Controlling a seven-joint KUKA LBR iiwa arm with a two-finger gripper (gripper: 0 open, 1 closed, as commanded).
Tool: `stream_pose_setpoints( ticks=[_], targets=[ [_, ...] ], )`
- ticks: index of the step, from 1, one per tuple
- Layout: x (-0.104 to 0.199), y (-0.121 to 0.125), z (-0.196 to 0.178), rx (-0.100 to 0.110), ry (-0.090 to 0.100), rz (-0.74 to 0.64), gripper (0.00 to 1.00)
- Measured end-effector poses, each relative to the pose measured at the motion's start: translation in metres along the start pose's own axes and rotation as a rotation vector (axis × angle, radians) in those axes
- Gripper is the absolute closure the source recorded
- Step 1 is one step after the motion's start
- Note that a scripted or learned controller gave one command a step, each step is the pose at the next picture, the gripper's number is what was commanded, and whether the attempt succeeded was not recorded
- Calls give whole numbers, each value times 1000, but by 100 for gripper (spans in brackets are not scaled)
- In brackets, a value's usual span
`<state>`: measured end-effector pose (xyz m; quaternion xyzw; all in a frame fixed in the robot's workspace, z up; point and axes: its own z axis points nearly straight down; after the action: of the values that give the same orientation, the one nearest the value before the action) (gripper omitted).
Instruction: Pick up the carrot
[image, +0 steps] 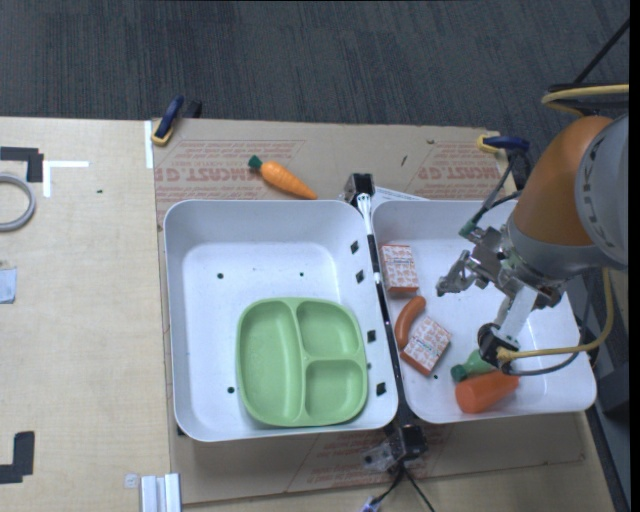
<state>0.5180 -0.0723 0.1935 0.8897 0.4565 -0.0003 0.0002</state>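
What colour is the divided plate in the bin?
The plate is light green, clearest in the camera view.

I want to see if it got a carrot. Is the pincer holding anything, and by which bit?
Nothing is held. The pincer is over bare floor of the right bin, and the nearest carrot lies apart from it near the front wall.

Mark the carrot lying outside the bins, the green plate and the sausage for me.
carrot outside the bins (286, 179), camera view, mid orange body.
green plate (264, 366), camera view, large compartment floor.
sausage (408, 320), camera view, its middle.
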Motion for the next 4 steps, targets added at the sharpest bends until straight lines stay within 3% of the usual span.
stream_pose_setpoints(
  ticks=[1, 2, 3, 4],
  targets=[
    [-25, 13, 33, 3, 0, -302, 0],
    [46, 52, 1, 0, 0, -403, 0],
    [3, 32, -38, 1, 0, -575, 0],
    [32, -73, 1, 1, 0, -637, 0]
  ],
)
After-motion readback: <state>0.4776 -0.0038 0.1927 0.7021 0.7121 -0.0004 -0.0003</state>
